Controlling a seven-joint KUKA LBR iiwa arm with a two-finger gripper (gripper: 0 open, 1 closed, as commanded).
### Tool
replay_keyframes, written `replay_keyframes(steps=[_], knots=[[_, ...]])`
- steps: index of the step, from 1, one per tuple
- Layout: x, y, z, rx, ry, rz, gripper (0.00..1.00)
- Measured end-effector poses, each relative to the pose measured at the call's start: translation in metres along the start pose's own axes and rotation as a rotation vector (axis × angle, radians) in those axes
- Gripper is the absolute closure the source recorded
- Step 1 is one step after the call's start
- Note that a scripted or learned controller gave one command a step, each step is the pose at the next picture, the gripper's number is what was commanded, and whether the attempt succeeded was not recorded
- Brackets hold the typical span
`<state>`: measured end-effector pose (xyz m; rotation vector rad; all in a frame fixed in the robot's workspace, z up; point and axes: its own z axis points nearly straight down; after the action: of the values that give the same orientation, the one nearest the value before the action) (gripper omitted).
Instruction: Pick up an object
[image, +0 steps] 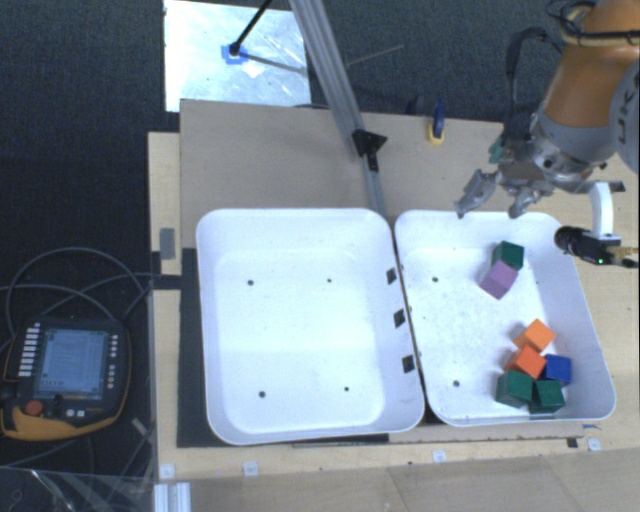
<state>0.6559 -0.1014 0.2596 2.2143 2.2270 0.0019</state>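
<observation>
The arm (592, 80) hangs at upper right, claw (495, 202) spread, holding nothing.

**Seven blocks, two bins**

Two white bins sit side by side: the left bin (300, 320) and the right bin (450, 330).

Counted against the right bin, every block lies inside it, seven in all:

- Three green: one green block (510, 253) near its far wall, two more green blocks (517, 386) in its near right corner (the pair sits packed close, so their edges are hard to separate).
- Two orange blocks (538, 334), just above that green pair.
- One blue block (557, 369), beside the orange ones.
- One purple block (497, 279), touching the far green block.
</observation>
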Motion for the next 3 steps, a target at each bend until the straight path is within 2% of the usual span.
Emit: replay_keyframes(steps=[1, 3], knots=[[0.000, 0.000, 0.000, 0.000, 0.000, 0.000, 0.00], [-0.004, -0.010, 0.122, 0.006, 0.000, 0.004, 0.00]])
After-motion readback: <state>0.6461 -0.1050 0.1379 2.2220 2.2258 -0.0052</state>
